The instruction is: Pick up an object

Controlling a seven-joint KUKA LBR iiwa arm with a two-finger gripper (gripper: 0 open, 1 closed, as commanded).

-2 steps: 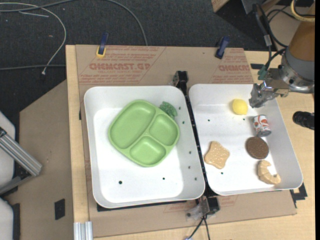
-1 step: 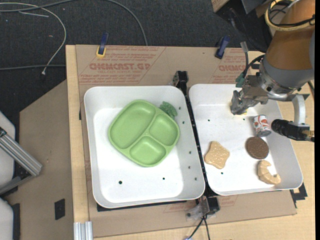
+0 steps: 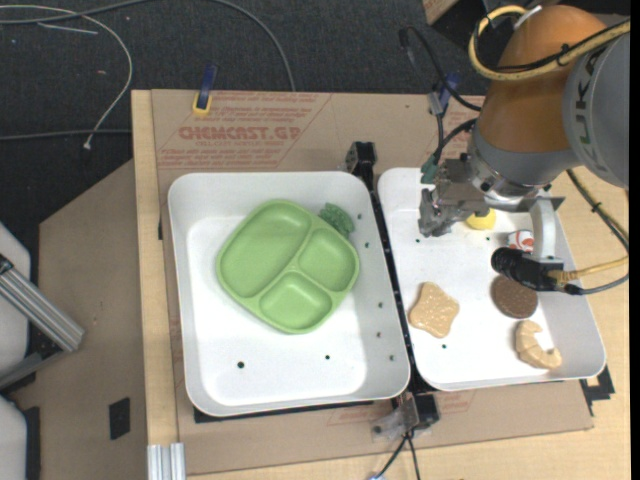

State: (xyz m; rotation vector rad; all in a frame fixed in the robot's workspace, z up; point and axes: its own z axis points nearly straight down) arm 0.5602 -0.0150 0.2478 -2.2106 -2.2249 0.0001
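Hanging low over the far end of the right-hand white bin, the arm's gripper sits above bare bin floor close to that bin's left wall; whether it is released or clenched cannot be told from this slanted overhead angle. A small yellow piece lies just beside it, toward the view's right, partly tucked under the wrist. Nearer the camera in the same bin lie a tan lobed biscuit, a dark brown disc and a pale croissant-like piece, each apart from the others and well clear of the gripper. The left-hand white bin holds a green divided plate with three compartments, lying flat and turned at an angle, and a small dark green clump touches its far right edge. Both bins rest side by side on a cardboard-covered bench.
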